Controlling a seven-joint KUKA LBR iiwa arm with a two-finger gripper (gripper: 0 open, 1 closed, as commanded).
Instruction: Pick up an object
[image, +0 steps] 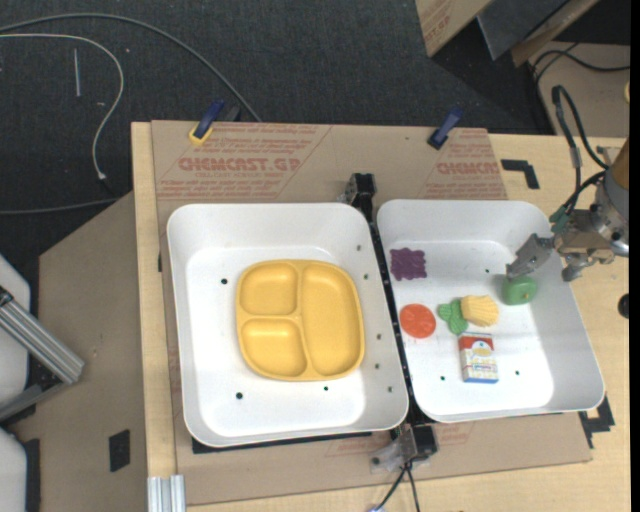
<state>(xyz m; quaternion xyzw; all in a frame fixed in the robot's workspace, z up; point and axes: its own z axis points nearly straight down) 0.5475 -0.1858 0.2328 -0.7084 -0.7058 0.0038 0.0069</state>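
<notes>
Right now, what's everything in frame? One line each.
Bins: 2, white, side by side on the bench.
Divided plate: 1, yellow, middle of left bin.
Purple piece: 1, purple, right bin, upper left.
Round piece: 1, orange-red, right bin, left.
Corn toy: 1, yellow and green, right bin, centre.
Small carton: 1, red and white, right bin, lower centre.
Green piece: 1, green, right bin, at the gripper.
Clamps: 2, blue, bench's far edge.
Gripper: 1, grey, over right bin's right side.

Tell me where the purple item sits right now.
The purple item lies in the right bin, near its upper left corner, above the orange-red disc and beside the divider between bins.
</notes>
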